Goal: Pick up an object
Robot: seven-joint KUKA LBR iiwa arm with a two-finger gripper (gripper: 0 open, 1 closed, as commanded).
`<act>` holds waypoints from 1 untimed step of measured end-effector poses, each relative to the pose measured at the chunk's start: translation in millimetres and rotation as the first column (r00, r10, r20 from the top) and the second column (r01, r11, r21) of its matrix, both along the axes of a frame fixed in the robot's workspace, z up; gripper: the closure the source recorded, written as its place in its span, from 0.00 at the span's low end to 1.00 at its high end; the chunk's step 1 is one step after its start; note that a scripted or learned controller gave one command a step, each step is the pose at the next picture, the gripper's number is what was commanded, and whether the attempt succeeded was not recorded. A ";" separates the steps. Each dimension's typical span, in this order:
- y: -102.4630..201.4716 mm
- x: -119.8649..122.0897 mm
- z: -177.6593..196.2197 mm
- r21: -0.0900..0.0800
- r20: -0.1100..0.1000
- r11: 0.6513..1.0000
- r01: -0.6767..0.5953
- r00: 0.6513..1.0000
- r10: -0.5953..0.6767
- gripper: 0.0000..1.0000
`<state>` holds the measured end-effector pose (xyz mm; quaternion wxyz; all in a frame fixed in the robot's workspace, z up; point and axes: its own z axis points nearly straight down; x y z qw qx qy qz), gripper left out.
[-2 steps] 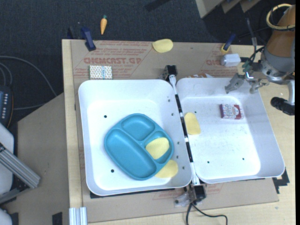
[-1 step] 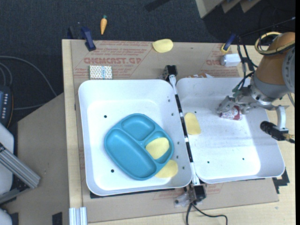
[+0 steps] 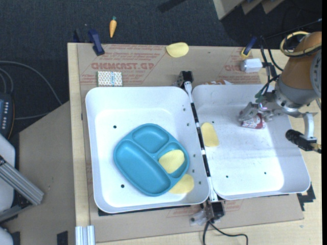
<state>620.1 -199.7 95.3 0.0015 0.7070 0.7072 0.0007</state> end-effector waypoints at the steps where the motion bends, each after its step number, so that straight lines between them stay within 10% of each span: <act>1: 85.0 22.3 61.4 0.002 0.002 1.000 -0.003 1.000 0.003 1.00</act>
